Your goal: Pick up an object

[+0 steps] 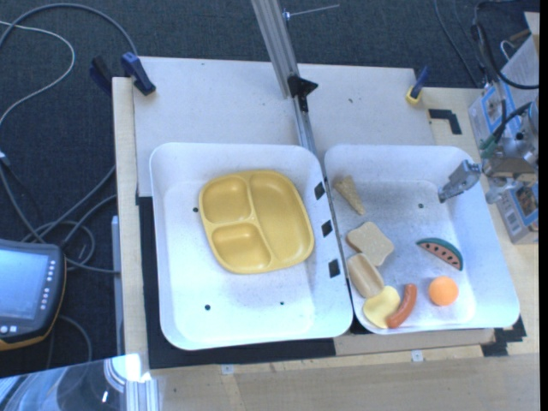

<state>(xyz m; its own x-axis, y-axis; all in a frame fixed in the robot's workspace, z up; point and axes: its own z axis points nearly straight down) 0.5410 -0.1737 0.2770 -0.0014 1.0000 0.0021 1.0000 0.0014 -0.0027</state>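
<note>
The tool (454, 181) sits at the far right of the right bin (492, 238), above that bin's right wall, clear of every item. Whether it is spread or pressed together cannot be told at this slant; nothing is seen between its tips.

The right bin holds all loose items. A tan cone-shaped piece (348, 194) lies far left, its long axis running far-left to near-right, narrow end toward the near side. Near of it is a slice of bread (370, 242), lying flat. A tan bun (365, 275) lies just near of the bread, long axis far-left to near-right. A yellow piece (381, 306) rests at the near edge, touching the bun's near end. A red sausage (402, 306) lies just beside the yellow piece, long axis running near-left to far-right. An orange ball (443, 291) sits to the right of the sausage, apart from it. A watermelon slice (440, 253) lies far of the ball, its long axis left to right, rind edge facing far.

The left bin (171, 298) carries a yellow divided plate (254, 220), three compartments, lying flat on the bench (214, 101) side nearest the centre divider.
</note>
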